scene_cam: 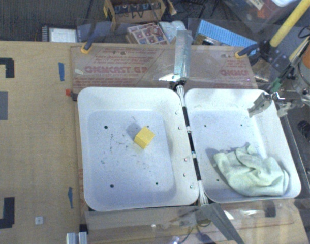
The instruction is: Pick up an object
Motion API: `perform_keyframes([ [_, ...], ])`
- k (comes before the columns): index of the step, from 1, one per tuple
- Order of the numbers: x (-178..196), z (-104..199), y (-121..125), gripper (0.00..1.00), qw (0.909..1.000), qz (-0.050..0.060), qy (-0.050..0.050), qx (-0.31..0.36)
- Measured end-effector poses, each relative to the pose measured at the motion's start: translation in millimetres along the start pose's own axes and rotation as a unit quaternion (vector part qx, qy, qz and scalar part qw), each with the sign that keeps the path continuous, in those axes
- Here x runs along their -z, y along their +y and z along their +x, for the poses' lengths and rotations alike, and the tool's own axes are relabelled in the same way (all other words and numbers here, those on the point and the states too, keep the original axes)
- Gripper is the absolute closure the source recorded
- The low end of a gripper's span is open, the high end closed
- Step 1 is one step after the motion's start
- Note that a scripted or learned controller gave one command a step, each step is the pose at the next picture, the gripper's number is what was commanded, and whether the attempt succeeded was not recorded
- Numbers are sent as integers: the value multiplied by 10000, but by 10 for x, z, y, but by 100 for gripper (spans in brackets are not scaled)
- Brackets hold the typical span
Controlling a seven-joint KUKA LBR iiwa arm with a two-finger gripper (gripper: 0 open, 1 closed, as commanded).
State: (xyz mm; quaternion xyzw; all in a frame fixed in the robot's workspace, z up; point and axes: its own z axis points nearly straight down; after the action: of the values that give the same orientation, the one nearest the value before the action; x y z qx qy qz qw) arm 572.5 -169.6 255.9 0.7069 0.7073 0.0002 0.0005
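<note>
A small yellow block (144,137) lies near the centre of the left bin (94,105), a crumpled pale cloth (251,170) occupies the right bin's (216,105) near corner, and the end effector (261,103) hangs above that bin's far right rim, empty, fingers parted.

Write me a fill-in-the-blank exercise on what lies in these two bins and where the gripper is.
1. The small block in the left bin is ____ in colour.
2. The crumpled cloth lies in the ____ bin.
3. The gripper hangs near the right bin's ____ edge, away from the cloth.
4. The two bins together hold ____ objects.

Missing words: yellow; right; far; two
</note>
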Motion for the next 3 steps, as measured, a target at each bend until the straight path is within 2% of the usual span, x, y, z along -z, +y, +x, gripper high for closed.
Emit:
perform_keyframes([
  [1,-1343,-387,-306,0,9740,-4,0,2266],
  [2,-1238,-393,-298,100,9742,-24,-15,2257],
  [3,-168,-306,-782,100,9129,-17,-16,4082],
])
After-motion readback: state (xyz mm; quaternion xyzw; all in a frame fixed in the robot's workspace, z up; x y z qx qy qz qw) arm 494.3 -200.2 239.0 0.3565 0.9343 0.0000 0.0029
